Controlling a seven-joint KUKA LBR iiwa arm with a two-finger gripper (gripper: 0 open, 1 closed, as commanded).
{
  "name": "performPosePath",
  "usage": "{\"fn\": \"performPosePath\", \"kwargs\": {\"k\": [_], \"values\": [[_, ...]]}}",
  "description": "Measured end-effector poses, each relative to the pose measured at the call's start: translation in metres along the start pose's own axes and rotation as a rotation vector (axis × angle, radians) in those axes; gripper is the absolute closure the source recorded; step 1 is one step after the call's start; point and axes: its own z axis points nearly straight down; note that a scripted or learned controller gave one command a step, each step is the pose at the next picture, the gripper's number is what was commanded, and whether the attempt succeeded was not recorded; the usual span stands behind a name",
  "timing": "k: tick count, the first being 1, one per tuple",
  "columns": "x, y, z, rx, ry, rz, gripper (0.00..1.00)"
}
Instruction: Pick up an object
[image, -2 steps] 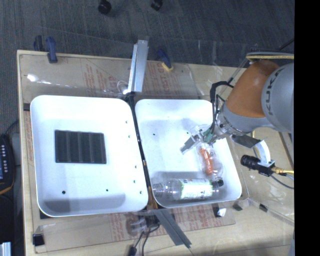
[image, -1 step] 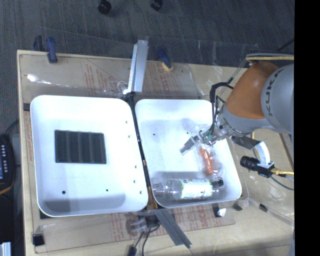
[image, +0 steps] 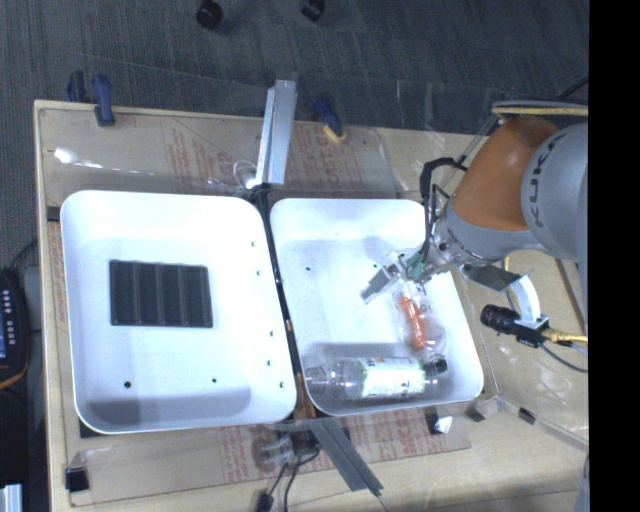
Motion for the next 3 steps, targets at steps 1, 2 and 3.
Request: {"fn": "performPosePath", "kwargs": {"k": [1, 2, 3], "values": [[-0.001, 0.003, -0.003, 0.001, -0.001, -0.037, 0.00], [0.005, -0.009, 0.019, 0.002, 0.001, -0.049, 0.00], [0.015, -0.022, 0.041, 0.002, 0.001, 0.002, 0.00]]}}
